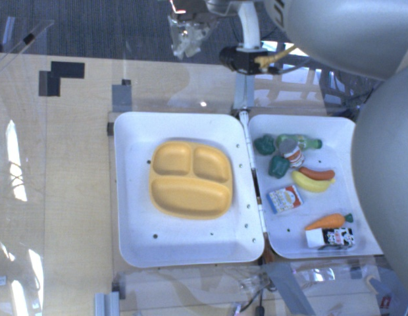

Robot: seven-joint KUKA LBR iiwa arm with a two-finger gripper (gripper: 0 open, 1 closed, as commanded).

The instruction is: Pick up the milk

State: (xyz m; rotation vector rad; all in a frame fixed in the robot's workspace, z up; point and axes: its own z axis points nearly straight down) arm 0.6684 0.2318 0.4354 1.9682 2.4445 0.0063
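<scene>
The milk (330, 237) is a small white carton with black cow patches, lying on its side at the near end of the right bin (278, 242). An orange carrot (328, 221) lies just behind it, touching or nearly so. My gripper (186, 38) hangs high at the top of the view, beyond the far edge of the left bin (128, 196), far from the milk. Nothing shows in the gripper.
A yellow divided tray (191, 180) sits in the left bin. The right bin also holds a small orange-and-white carton (283, 199), a banana (311, 183), a red sausage (316, 173), a green bottle (299, 142), and dark green pieces (278, 166). The grey arm (388, 176) covers the right side.
</scene>
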